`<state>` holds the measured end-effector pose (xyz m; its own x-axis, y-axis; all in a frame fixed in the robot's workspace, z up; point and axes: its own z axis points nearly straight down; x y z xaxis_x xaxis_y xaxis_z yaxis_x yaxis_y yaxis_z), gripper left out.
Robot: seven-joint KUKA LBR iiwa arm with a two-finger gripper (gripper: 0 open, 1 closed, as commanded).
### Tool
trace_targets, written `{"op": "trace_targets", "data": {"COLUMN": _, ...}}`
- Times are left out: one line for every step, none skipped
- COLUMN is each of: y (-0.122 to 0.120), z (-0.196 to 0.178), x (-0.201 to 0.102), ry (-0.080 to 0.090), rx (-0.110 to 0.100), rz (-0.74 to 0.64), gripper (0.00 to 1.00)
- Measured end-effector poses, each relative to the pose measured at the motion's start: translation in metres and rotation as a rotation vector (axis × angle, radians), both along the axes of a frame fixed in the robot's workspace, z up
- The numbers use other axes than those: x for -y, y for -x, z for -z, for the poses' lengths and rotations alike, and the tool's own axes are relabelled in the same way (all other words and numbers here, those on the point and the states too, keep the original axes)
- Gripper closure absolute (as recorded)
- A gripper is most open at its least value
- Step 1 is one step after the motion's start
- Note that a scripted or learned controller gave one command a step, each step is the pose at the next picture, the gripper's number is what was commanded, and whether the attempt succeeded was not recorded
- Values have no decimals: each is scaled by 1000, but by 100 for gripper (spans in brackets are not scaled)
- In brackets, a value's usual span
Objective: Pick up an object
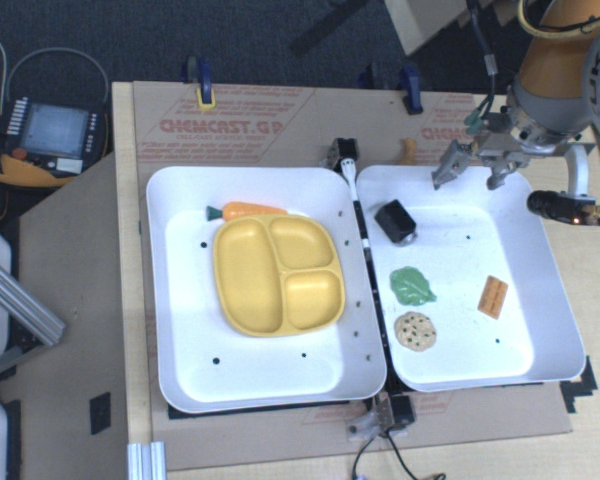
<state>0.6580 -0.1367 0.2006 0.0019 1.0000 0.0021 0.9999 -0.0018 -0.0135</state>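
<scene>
My gripper [473,172] hangs open above the far edge of the right bin [540,268], its two grey fingers spread apart with nothing between them. Below it in that bin lie a small black block [395,220] at the far left, a green leafy piece [412,286], a round speckled cookie [415,331] and an orange-brown cracker [492,296]. The black block is the nearest object, down and to the left of the fingertips.
The left bin [180,298] holds a yellow three-compartment plate [278,273] with an orange carrot [252,209] lying just behind it. A black clip [345,152] sits where the bins meet. A black cable fitting [555,205] hangs by the right bin's right rim.
</scene>
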Motion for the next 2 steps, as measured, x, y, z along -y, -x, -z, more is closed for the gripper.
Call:
{"op": "trace_targets", "data": {"y": -3, "z": -7, "x": 0, "ry": 2, "rx": 13, "rz": -2, "gripper": 0}}
{"op": "trace_targets", "data": {"y": -3, "z": 47, "x": -11, "ry": 0, "rx": 6, "rz": -3, "gripper": 0}}
